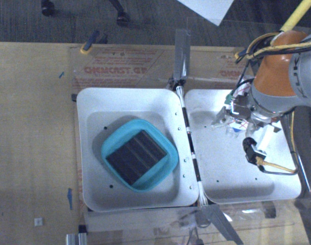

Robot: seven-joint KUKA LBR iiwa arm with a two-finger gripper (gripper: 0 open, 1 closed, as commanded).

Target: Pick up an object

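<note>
Gripper (231, 120): low over right bin (216, 182), upper part; finger state can't tell, nothing seen between fingers.
Object: teal tray w/ dark ribbed insert (139, 154), centre of left bin (89, 116), turned at an angle; well apart from gripper.
In the way: divider rims between bins; cables (267, 163) trailing on right bin floor.
Arm (283, 75): in from right, orange band above wrist, wrist angled down-left over right bin.

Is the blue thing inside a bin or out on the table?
Inside. The blue tray with the dark ridged middle lies flat on the floor of the left bin, with the bin's white walls all around it.
</note>
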